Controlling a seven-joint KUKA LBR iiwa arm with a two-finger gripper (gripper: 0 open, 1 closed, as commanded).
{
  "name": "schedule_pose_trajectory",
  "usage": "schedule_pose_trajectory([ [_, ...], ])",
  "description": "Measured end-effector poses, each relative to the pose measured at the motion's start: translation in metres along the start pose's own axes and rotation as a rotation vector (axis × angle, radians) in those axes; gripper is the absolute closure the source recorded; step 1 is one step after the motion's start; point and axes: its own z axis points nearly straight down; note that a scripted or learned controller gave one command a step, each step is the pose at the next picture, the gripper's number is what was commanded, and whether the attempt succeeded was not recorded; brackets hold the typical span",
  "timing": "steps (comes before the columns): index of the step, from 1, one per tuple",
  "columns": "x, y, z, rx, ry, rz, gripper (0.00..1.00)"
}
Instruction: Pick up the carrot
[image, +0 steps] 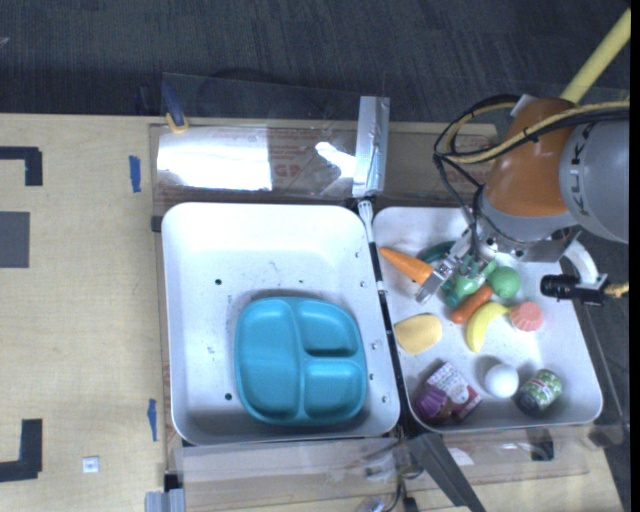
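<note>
Carrot (405, 264) lies at the right bin's (590, 385) upper left, near the wall. Gripper (447, 276) sits just beside its tip, amid green toys (463, 288); finger state cannot be told, blurred. Risk: it closes on a neighbouring toy or nudges the carrot against the wall.

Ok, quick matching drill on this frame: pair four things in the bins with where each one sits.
Things:
1. carrot
2. blue tray
3. white egg
4. lemon

Places:
A. left bin, near its front edge
B. right bin, upper left part, just left of the gripper
C. right bin, near the front, between the purple packet and the dark green can
D. right bin, beside the wall shared with the left bin, below the carrot

Pairs: 1-B, 2-A, 3-C, 4-D
</note>
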Motion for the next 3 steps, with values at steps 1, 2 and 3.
schedule_pose_trajectory([
  [1,-0.007,0.014,0.017,-0.006,-0.004,0.259,0.0],
  [2,0.033,0.032,-0.179,-0.014,-0.01,0.383,0.0],
  [3,0.042,0.013,-0.086,-0.002,-0.002,0.116,0.0],
])
